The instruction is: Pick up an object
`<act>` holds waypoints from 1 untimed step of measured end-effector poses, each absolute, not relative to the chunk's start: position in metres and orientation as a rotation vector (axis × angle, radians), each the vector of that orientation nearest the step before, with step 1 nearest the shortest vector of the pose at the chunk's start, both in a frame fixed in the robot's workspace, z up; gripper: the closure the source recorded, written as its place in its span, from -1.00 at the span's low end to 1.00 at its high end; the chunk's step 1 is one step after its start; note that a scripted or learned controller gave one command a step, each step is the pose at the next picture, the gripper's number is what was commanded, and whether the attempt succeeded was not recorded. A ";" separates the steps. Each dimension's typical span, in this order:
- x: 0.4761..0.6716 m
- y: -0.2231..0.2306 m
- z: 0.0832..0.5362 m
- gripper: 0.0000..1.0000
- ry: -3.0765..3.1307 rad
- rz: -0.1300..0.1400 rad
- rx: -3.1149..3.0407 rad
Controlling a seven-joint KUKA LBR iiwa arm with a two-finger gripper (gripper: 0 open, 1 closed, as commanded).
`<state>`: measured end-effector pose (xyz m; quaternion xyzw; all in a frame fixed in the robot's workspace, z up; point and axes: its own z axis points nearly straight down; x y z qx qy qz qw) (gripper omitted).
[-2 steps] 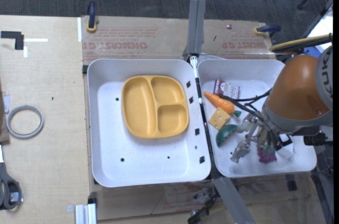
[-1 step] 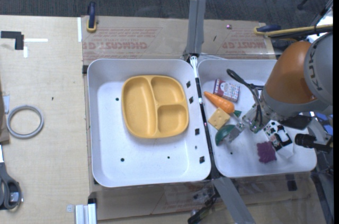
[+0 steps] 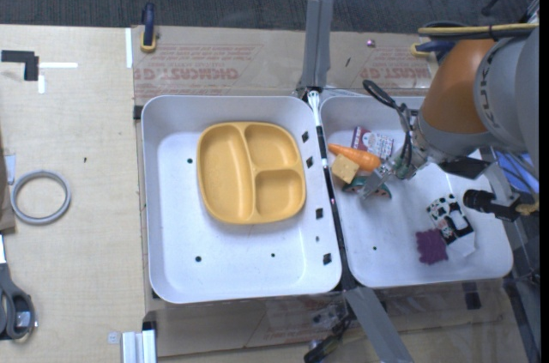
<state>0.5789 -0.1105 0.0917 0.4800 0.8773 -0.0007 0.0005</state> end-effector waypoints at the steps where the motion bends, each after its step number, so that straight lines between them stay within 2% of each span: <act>1: 0.582 -0.110 0.105 1.00 2.751 0.000 1.497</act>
